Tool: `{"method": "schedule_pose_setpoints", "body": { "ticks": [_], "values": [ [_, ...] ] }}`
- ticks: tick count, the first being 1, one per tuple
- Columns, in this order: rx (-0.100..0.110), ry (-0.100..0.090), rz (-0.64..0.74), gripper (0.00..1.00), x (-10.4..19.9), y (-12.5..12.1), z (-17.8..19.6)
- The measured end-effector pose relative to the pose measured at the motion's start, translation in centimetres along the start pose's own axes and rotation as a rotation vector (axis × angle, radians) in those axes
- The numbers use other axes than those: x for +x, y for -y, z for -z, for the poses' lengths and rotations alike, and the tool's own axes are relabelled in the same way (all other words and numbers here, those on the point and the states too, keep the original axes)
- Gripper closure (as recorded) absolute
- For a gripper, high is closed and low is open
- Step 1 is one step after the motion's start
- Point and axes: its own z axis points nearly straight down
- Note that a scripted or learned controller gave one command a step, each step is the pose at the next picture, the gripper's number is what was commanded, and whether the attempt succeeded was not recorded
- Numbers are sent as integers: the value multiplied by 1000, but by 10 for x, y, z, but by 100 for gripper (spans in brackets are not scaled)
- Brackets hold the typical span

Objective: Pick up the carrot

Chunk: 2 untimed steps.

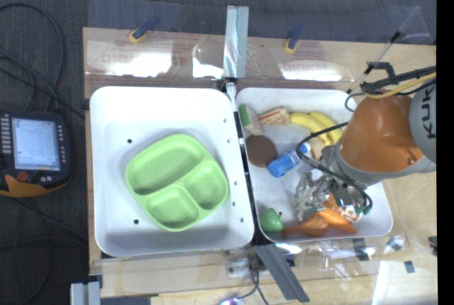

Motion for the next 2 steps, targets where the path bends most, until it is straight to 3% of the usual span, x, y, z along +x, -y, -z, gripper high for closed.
{"method": "schedule_pose_setpoints", "body": {
  "ticks": [1,2],
  "values": [
    [-1,-14,326,100,-16,-47,107],
    [-1,-17,175,100,-47,-18,80]
  ]
}}
